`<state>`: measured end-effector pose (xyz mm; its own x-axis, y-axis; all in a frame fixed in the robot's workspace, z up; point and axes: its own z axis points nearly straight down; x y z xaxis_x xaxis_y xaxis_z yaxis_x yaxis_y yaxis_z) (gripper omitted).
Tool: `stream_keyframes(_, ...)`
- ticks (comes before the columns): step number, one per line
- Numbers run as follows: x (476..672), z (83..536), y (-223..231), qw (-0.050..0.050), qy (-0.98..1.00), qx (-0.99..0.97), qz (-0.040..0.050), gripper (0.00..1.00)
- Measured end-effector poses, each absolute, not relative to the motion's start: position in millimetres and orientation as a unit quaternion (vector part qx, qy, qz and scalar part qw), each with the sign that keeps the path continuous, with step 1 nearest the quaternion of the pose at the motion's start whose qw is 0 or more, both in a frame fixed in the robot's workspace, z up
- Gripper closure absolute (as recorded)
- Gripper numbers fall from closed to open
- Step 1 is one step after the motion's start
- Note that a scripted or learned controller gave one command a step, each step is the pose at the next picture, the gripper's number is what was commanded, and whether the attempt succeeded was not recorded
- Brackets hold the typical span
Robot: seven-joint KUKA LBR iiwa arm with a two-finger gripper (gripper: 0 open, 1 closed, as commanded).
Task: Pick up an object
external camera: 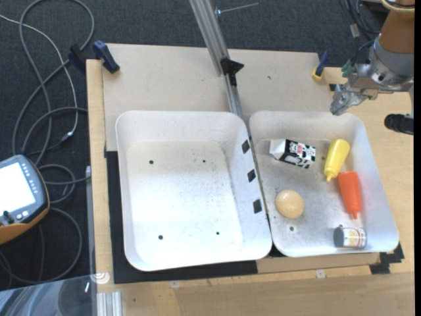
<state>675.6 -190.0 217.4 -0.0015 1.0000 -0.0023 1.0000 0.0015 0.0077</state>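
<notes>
1. The gripper (341,104) hangs at the far right corner of the right bin (375,170), just over its rim. It is too small and blurry here to tell if it is open or closed. Nothing hangs from it, so I think the pick has not begun.
2. The closest thing to it is the yellow bottle (336,158), lying near the far right wall. Touching its low end is the orange bottle (350,191).
3. A bit to the left lies the small milk carton (293,152), black and white. Nearer the middle sits the tan ball (289,203). At the near edge lies a small can (349,237).
4. I think the tan ball is the easy pick, with bare floor all around it.
5. To do it well, the arm should move over the middle of one thing, come straight down, and squeeze across its thin side.
6. The two bottles touch, so a grab there could bump the other one away.
7. The left bin (177,189) does not matter for this pick.
</notes>
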Motion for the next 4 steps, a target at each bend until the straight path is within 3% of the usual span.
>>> stream_keyframes(1, 677.2, 261.5, -190.1, 0.004, 0.708, 0.707, 0.0022, 1.0)
stream_keyframes(2, 668.3, 249.6, -136.8, -0.002, 0.709, 0.705, 0.0001, 1.0)
stream_keyframes(4, 648.8, 240.6, -38.2, -0.002, 0.709, 0.705, -0.0005, 1.0)
